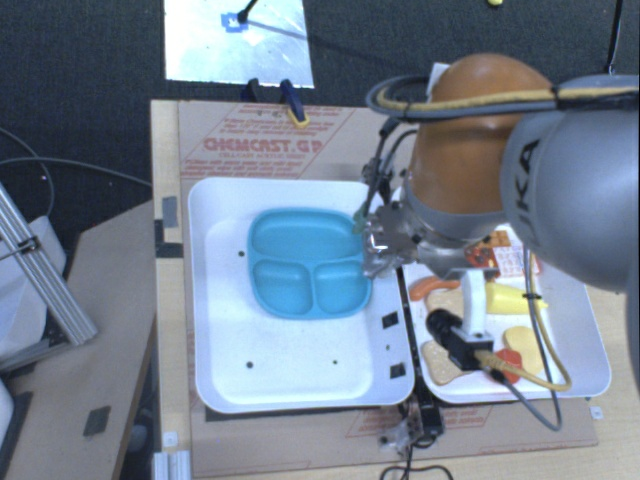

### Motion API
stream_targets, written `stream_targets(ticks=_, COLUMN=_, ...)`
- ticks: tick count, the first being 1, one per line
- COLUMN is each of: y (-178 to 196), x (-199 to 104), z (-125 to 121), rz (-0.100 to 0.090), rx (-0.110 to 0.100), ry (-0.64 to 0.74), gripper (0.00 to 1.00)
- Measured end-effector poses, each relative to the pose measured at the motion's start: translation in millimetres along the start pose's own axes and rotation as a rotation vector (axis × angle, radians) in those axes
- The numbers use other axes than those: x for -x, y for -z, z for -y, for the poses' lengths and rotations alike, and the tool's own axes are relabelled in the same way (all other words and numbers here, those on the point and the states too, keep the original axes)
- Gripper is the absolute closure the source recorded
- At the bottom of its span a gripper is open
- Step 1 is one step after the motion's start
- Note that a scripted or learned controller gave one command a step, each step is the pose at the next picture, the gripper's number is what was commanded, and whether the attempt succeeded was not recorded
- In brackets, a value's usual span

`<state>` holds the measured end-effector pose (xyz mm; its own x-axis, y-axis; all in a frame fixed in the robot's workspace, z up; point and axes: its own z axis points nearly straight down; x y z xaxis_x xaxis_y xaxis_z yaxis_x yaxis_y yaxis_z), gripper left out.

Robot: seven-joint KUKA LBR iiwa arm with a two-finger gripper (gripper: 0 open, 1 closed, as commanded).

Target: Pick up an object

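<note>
A blue divided plate [300, 263] lies flat in the left white bin [215, 298], toward its back right. My gripper [372, 243] hangs low at the plate's right rim, close to the wall between the two bins, and it looks to be touching or nearly touching that rim. The grey arm with its orange band [480, 138] looms over the right bin [590, 363] and hides much of it. Toy food shows in the right bin: an orange sausage [432, 287], a yellow piece [515, 298] and a slice of toast [440, 363].
Both bins rest on a cardboard sheet [260, 138]. A cable [540, 368] loops over the right bin's front. A shiny metal sheet [237, 28] lies on the dark floor behind, and an aluminium frame [40, 278] stands at the left.
</note>
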<state>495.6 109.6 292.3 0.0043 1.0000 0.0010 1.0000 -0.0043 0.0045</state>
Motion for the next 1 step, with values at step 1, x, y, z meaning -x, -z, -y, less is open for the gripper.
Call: stream_targets(ticks=1, y=112.8, x=61.4, z=7.5, rz=0.0, rx=0.01, ry=0.0, gripper=1.0)
